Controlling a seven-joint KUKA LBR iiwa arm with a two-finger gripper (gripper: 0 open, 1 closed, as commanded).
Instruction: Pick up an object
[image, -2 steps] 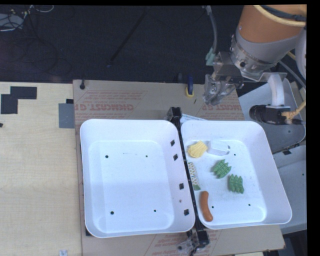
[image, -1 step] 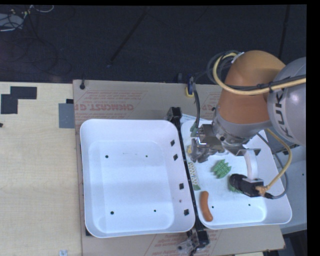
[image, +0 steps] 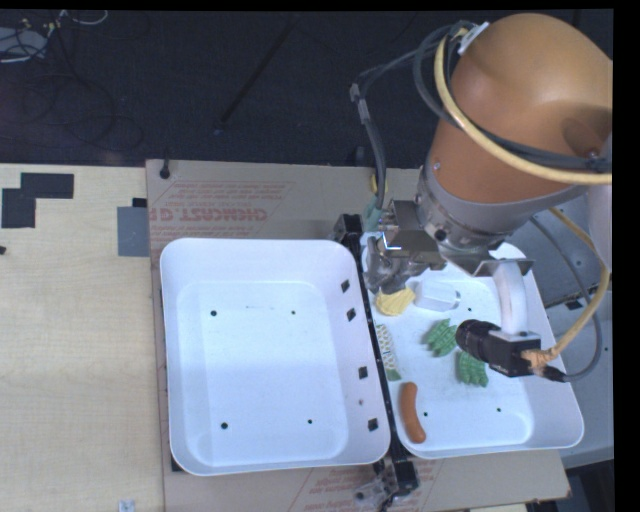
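Gripper (image: 385, 275) low at right bin's (image: 560, 430) far-left corner, just above yellow piece (image: 397, 301); grip state can't tell.

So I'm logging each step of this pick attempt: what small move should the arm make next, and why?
Probably a short descent straight onto the yellow object. The gripper sits just above it at the right bin's upper left, and nothing is seen between its fingers. The green pieces and orange sausage lie farther off.
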